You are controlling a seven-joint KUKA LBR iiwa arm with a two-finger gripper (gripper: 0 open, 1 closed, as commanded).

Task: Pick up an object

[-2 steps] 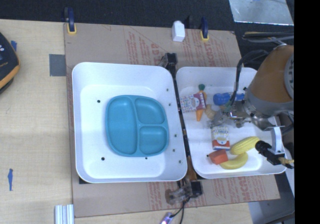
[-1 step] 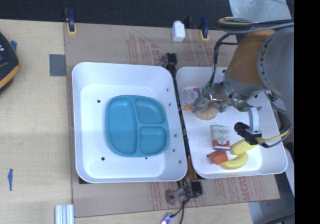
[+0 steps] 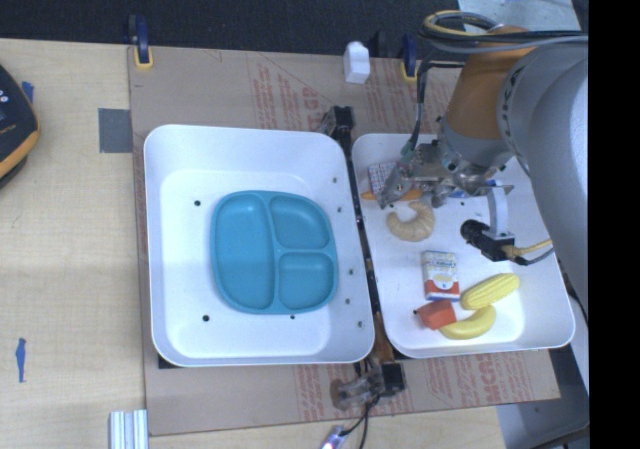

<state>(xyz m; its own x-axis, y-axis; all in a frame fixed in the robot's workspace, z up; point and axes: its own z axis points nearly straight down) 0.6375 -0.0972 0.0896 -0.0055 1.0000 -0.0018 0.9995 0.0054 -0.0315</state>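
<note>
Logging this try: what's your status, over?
Gripper low in right bin, over croissant; grip unconfirmed. Corn, banana, small carton lie clear nearby.

Tool (image 3: 408, 189) above bagel (image 3: 411, 223), blue tray (image 3: 273, 250) left

A blue divided plate (image 3: 274, 250) lies in the middle of the left white bin (image 3: 170, 317). Both bins sit on a brown cardboard sheet (image 3: 250, 87) on the table (image 3: 60, 267). A yellow-and-black device (image 3: 14, 127) rests at the table's left edge.
</note>
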